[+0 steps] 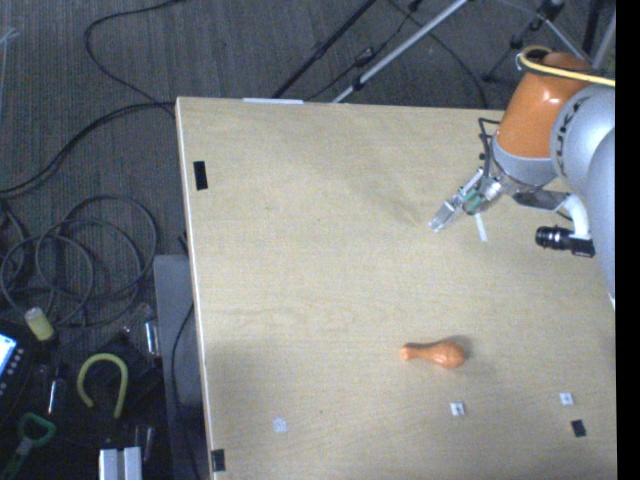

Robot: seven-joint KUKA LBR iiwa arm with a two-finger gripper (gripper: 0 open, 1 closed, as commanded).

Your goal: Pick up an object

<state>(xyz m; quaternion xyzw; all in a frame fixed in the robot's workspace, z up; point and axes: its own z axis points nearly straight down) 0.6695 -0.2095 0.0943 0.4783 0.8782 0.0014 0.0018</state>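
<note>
Bare tan bench top (300,268) takes up most of the frame, no bin walls readable on it, grey carpet with loose cables (80,248) off its left side. Small black and white markers dot the surface near the lower edge.

Only candidate to pick: an orange gourd-shaped object (436,353), lying flat on the bench low in the frame, right of centre. Its long axis runs roughly left-right in the picture, narrow neck pointing left, fat bulb to the right.

The arm (560,128) comes in from the upper right, orange band above the wrist. The gripper (462,210) angles down and to the left, with two pale fingers spread apart and nothing between them.

Key relation: the object lies well apart from the gripper, almost straight toward the bottom of the frame and a touch left of the fingertips. There is clear open bench between them and nothing in the way.

My read: the pick is not yet started. The next move calls for travel toward the near edge, then closing the fingers across the short width of the gourd, probably at the bulb.
</note>
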